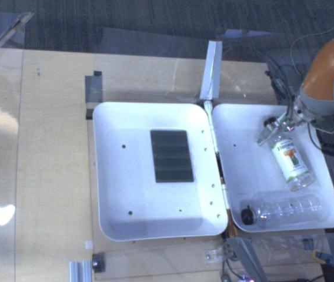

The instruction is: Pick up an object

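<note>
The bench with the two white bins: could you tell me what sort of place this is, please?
Probably a robot lab set up for picking trials. A wooden bench carries two shallow white bins, a robot arm reaches over the right one, and loose cables trail behind.

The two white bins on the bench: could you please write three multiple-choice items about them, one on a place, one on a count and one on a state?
1. Where does the dark ridged block lie?
A. left bin
B. right bin
C. on the bench

2. How many clear plastic bottles are in the right bin?
A. one
B. two
C. four

3. How is the labelled bottle placed?
A. upright
B. on its side
C. stacked on the block

Answers: 1 A, the block sits mid left bin. 2 B, the labelled bottle and a black-capped bottle along the near wall. 3 B, it lies flat, its cap end by the gripper.
</note>
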`<state>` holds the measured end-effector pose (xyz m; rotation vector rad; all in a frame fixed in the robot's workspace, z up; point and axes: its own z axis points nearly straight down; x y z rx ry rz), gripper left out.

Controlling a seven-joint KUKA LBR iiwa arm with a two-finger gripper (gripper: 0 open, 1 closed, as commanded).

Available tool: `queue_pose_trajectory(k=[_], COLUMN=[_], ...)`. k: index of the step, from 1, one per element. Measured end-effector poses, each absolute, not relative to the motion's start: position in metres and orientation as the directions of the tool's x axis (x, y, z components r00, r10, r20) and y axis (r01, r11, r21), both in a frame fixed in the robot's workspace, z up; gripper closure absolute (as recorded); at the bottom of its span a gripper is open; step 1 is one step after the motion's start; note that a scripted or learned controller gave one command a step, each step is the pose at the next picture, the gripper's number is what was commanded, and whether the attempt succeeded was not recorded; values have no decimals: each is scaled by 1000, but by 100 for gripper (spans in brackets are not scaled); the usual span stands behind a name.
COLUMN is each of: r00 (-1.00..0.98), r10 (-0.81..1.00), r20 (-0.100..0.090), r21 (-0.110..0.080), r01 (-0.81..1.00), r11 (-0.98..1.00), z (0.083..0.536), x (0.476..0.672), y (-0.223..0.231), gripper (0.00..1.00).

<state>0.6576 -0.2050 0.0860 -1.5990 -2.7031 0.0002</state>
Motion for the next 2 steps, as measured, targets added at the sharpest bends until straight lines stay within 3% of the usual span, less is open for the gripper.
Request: queue_pose_trajectory(k=[1, 2], r00=[-486, -388], r10=[874, 922], r20=[-7, -4], r21=[7, 9], r01=[874, 921], r11=[486, 388], z=[99, 165], x=[661, 670], y=[-203, -101], gripper=[100, 100])
